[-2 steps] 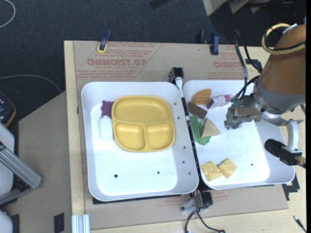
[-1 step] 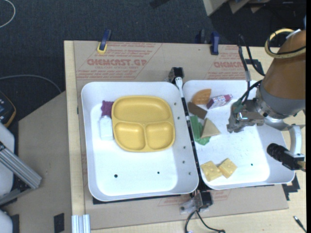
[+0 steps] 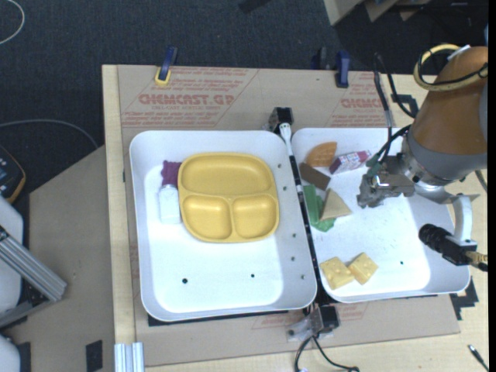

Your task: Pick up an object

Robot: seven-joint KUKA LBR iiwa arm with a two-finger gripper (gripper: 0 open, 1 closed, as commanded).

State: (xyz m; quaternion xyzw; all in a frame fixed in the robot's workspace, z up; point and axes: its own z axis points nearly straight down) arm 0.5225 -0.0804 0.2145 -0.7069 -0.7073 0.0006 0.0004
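One claw (image 3: pixel 377 190) hangs over the right bin (image 3: pixel 403 273), and I cannot tell how it is set. Just to its left in the picture lie a tan wedge (image 3: pixel 335 204), a green piece (image 3: pixel 314 205) and a brown block (image 3: pixel 314 176), so I think my next move goes that way. Two yellow blocks (image 3: pixel 349 270) sit nearer the front, a yellow tray (image 3: pixel 228 194) fills the left bin (image 3: pixel 217 285), and the tabletop (image 3: pixel 194 91) board reads "CHEMCAST".

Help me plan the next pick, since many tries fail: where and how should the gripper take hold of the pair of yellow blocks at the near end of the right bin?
Probably from straight above. The yellow blocks lie flat on the right bin floor, side by side and touching, apart from the pile near the divider. Grip one block, likely the right one, across its outer edges. The gripper hovers farther back.
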